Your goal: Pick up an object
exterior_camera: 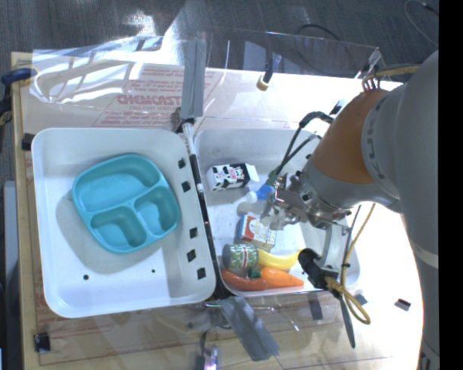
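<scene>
We see the grey KUKA arm with its orange band (363,141) as the biggest thing in view, reaching in from the right and bending down over the right-hand shallow white bin (216,141). Its claw (282,210) hangs low in that bin, above the cluster of small objects; the wrist and its cables cover the tips, so we cannot tell whether the claw is released or clenched, and we see nothing plainly held in it.

Well to the left of the claw sits the left-hand shallow white bin (46,230), and inside it a turquoise plastic plate with three compartments (125,201), lying flat.

Nearer the claw, all in the right bin, we find the things to pick from. Below the claw, against the bin's near wall, lies an orange plastic carrot (274,279), stretched roughly along that wall. Just above the carrot, below and slightly right of the claw, is a yellow plastic banana (279,260). Right under the claw stands a small red-and-white printed carton (256,230). Below and left of the claw, touching the carrot, is a small green-labelled can (241,256). Up and to the left of the claw, apart from the rest, lies a little black-and-white cow-patterned box (230,177).
</scene>
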Available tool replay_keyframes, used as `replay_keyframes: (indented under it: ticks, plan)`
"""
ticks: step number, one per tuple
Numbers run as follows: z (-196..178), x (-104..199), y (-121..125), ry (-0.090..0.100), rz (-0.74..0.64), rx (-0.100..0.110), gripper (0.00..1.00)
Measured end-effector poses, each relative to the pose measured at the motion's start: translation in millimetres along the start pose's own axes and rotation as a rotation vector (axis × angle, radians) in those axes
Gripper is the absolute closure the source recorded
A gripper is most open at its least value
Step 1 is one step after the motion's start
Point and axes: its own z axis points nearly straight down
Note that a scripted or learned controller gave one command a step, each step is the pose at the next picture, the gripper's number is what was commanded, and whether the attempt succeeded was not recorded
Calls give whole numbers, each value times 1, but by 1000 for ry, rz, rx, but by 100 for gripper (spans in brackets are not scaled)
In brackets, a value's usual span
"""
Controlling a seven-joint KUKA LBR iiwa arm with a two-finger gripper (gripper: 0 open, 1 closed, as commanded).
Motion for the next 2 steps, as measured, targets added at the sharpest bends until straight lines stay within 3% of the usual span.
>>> replay_keyframes:
  ticks: [1,2]
  plan:
    - [0,0,0,0,0,1,0]
    - [102,10,-16,0,-100,2,0]
